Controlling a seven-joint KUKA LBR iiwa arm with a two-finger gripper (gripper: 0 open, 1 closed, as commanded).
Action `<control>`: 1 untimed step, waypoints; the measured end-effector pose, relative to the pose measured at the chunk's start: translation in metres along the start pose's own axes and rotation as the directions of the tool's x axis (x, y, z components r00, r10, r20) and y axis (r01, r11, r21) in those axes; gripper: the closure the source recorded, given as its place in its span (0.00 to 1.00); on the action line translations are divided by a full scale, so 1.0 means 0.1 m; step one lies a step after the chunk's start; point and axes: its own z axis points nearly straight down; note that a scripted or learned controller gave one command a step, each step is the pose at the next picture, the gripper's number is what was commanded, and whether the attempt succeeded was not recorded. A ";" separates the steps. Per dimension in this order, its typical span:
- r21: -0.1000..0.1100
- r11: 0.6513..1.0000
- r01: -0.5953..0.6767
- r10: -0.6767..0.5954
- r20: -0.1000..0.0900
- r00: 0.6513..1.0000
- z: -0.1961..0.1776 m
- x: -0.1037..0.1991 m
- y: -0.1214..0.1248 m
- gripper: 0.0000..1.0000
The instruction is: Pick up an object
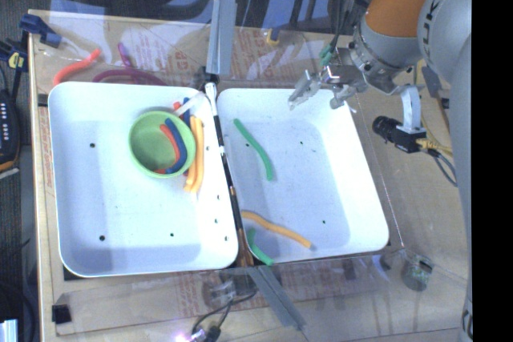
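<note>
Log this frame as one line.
gripper: open, holding nothing, above right bin's far edge | green strip: lying mid-bin | orange strip: near front edge | pick: not yet

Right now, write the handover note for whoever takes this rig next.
End effector: open, holding nothing, above the far edge of the right bin.
Right bin: green strip mid-floor; orange strip and another green piece near the front corner.
Left bin: green bowl with coloured strips in and beside it.
Done: nothing picked.
Left: descend, grasp one object, lift; the green strip looks closest.
</note>
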 end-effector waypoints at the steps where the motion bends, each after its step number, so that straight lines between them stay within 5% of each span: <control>1: 0.001 0.999 -0.045 0.045 0.000 0.999 0.96 0.45 -0.06 0.00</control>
